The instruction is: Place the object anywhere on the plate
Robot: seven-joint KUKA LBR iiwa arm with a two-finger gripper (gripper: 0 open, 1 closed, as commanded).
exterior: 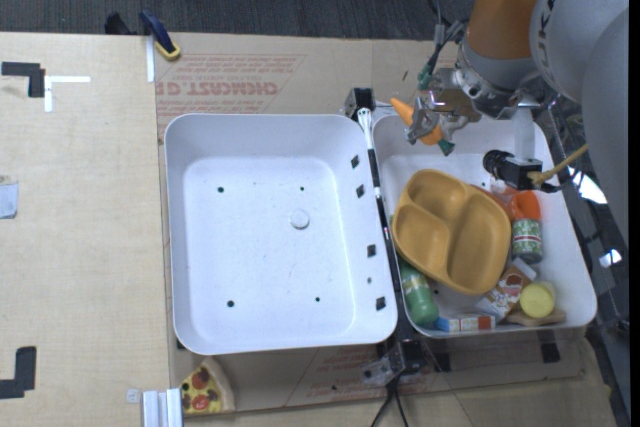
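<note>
Progress looks to be at the carrying stage, not the finish. The gripper (432, 120) hangs over the far edge of the right bin (572, 235), near that bin's far left corner, and a small orange object (402, 107) sits between its fingers, so the jaws appear pinched on it; it may be a toy carrot, though it is too small to name with confidence. That object is in the air, apart from the plate and above the bin's far rim.

The yellow divided plate (452, 228) lies in the right bin, tilted and leaning toward the bin's left wall, its two compartments bare. Around its near and right sides lie other things: a green bottle (418, 298) by the near left corner, a small can (527, 239) against the right wall, a yellow round piece (538, 299) at the near right corner, and a flat box (470, 322) along the near wall. The left bin (180, 215) holds a small pale disc (299, 221) near its middle.

What remains, as I judge it: bring the orange piece over the plate toward the near side, lower it, and release. The plate's tilt could let it slide off.
</note>
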